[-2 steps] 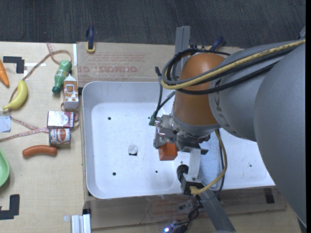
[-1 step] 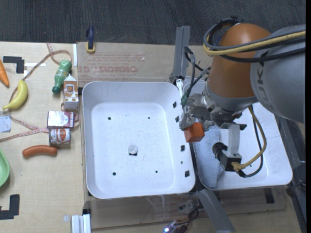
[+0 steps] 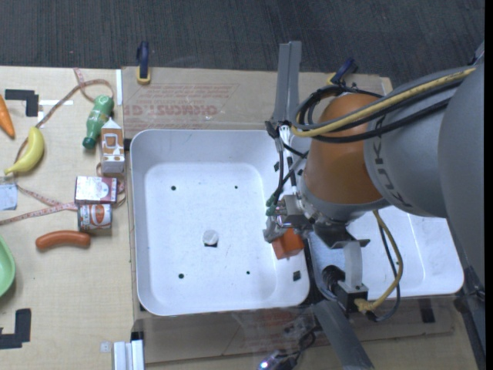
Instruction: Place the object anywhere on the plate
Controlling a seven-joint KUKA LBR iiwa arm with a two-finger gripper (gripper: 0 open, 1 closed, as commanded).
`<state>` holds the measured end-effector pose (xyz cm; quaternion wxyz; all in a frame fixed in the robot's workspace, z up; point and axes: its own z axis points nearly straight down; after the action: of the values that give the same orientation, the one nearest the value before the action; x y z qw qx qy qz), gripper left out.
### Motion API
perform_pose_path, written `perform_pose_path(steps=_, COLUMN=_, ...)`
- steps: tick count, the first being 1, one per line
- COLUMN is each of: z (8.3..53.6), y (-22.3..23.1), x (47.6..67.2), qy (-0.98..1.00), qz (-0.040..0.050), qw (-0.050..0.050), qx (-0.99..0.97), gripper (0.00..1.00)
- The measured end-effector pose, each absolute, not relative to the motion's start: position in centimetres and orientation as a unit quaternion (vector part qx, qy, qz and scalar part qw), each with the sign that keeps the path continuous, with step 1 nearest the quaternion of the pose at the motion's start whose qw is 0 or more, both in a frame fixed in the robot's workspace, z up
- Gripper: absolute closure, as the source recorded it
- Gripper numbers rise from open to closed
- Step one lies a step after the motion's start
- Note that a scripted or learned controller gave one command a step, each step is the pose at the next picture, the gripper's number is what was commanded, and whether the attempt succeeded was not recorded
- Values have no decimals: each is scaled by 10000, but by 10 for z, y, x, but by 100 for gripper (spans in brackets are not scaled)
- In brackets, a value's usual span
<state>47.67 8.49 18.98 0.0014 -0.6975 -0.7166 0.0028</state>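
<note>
Orange block [image 3: 290, 243], seemingly the object to be placed, sits at the right wall of the left bin [image 3: 154, 149], low on that wall and just under the gripper [image 3: 282, 233]. The arm's [image 3: 347, 156] wrist covers the gripper from above, so I cannot tell whether it is wide, narrow or clamped on the block. Block and gripper look to be touching, but a hold is not shown.

As for progress, I judge the task is not finished: the block lies on no plate, and it seems to be at the pick-up or carry stage. No plate can be made out for certain. A green rim [image 3: 3, 272] well left of the left bin may be a dish. A small pale disc [image 3: 210, 238] lies on the left bin's floor, near its middle, apart from the block.

The block looks squat, with part of it hidden by the gripper. It shows no clear long axis, and which way it points is too small to tell.
</note>
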Motion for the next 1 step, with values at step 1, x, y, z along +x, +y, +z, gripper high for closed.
perform_pose_path(steps=1, z=324, y=-15, x=553, qy=-7273, qz=22, qw=2, qx=-6863, gripper=100)
